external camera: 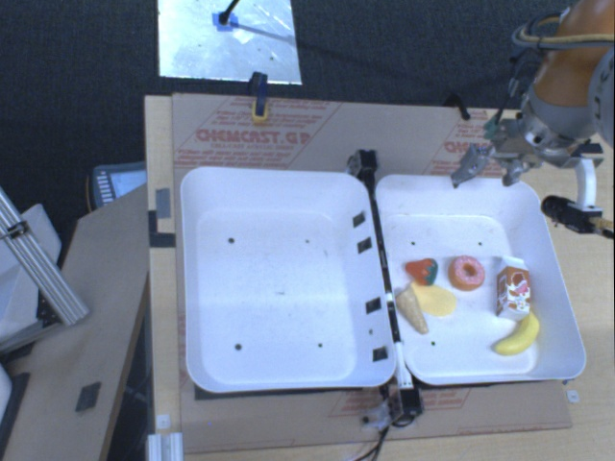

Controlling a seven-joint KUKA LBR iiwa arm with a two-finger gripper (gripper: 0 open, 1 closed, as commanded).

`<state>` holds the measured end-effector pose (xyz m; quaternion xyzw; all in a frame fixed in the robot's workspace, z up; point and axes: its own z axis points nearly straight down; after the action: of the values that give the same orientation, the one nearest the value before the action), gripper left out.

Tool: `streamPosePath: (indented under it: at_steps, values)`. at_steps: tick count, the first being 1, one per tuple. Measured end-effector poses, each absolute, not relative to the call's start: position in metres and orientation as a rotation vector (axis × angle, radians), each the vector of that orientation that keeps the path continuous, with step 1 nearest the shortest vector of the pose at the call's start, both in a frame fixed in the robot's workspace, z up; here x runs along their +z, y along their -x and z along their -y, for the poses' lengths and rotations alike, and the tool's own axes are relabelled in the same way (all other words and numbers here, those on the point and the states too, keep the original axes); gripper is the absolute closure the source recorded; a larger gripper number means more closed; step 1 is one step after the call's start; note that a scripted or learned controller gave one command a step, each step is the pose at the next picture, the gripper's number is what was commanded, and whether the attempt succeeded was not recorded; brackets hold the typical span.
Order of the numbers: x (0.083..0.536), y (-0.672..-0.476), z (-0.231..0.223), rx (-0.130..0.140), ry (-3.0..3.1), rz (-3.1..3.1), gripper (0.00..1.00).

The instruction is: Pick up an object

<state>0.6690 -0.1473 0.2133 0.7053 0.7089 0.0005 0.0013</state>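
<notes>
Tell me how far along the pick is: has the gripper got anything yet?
Nothing looks done yet. The gripper hangs open above the right bin's far rim, with nothing between its fingers. The strawberry, donut, carton, banana, lemon and cone all lie on the bin floor. Left: descend, close on one, lift.

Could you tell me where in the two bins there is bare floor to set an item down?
The left bin shows bare floor wall to wall. In the right bin the back half, under the gripper, is bare. Its front half is crowded: strawberry, donut, carton, banana, cone and yellow piece.
</notes>
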Motion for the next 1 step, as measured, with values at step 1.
streamPosePath:
  at_steps: [1]
  values:
    - [0.2133,-0.669,0.1473,0.002,-2.214,-2.225,0.0]
